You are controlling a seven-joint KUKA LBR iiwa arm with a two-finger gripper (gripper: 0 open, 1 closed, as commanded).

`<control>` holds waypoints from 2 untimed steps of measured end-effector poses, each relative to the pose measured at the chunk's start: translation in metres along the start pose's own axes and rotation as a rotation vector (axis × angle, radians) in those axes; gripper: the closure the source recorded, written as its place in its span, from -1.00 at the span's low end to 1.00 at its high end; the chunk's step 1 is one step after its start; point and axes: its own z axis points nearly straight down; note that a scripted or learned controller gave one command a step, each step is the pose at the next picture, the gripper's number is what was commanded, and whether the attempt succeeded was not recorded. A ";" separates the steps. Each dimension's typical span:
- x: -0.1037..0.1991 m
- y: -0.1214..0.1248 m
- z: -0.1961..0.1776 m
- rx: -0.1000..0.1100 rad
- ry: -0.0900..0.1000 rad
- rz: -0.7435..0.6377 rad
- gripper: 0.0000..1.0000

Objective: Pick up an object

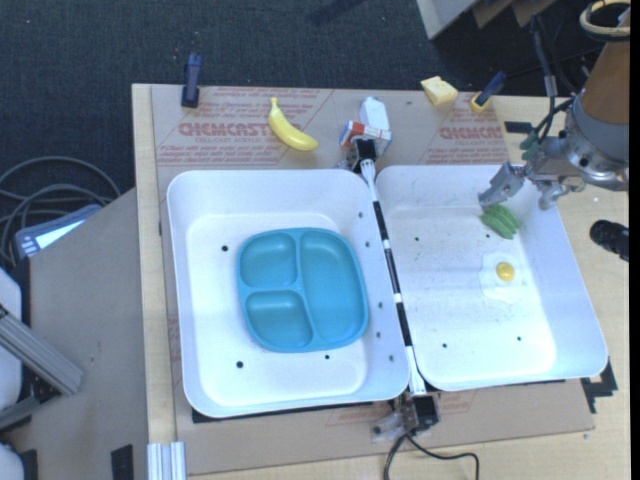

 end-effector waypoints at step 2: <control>-0.055 0.044 0.149 0.001 0.001 -0.002 -1.00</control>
